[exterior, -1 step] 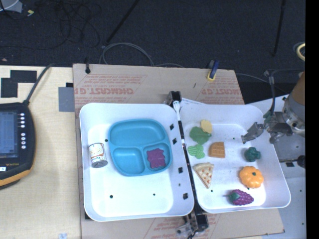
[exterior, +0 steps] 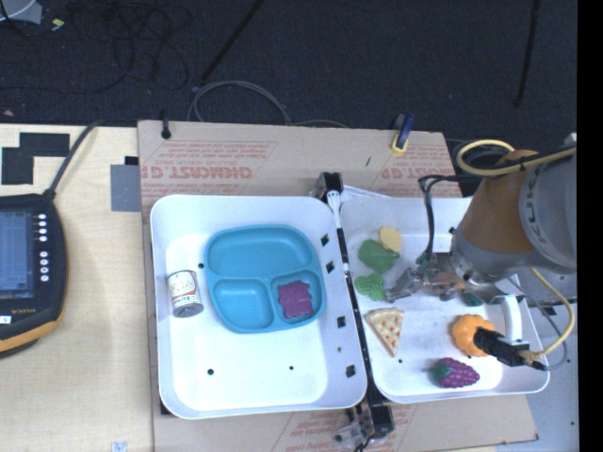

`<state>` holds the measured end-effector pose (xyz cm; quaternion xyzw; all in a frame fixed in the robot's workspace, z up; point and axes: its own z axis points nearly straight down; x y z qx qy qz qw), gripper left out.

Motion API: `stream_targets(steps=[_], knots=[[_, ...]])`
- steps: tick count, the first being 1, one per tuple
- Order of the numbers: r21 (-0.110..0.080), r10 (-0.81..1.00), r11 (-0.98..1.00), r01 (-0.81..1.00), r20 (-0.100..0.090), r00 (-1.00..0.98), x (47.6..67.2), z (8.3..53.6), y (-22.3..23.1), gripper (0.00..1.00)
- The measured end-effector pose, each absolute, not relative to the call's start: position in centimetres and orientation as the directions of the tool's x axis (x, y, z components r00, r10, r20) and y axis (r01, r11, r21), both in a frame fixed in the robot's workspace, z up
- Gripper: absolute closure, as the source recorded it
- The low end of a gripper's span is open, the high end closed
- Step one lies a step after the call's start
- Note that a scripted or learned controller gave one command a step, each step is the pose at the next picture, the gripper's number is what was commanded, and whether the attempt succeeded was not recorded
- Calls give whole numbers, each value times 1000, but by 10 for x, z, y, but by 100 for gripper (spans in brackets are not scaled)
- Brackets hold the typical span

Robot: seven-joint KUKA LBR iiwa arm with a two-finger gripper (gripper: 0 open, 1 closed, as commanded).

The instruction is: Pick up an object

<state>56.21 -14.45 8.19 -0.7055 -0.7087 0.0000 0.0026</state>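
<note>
Purple grapes (exterior: 455, 373): right bin's (exterior: 415, 392) front edge.
Gripper (exterior: 402, 285): beside green toy (exterior: 375, 255); grip state unclear.
Risk: crowded toys, likely missed grasp.

A dark carpeted floor (exterior: 283, 45) strewn with black cables (exterior: 226, 92) fills twelve o'clock. A brown cardboard sheet (exterior: 283, 163) covers the pale wooden bench (exterior: 75, 384) at nine o'clock.

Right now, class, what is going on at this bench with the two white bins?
A grey robot arm reaches in from the right, its claw low over the right bin, beside two green toy pieces. A pizza slice, an orange toy and purple grapes lie nearby. The left bin holds a blue plate and a small can.
</note>
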Motion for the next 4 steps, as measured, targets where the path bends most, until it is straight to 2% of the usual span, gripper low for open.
stream_targets(steps=[1, 2, 3, 4], knots=[[11, 1000, 5, 1000, -1, -5, 638, 163, -125, 0], [-7, 1000, 3, 1000, 2, -3, 633, 83, -87, 0], [-9, 1000, -3, 1000, 1, 3, 566, 87, -108, 0], [-7, 1000, -3, 1000, 2, 3, 517, 87, -89, 0]])
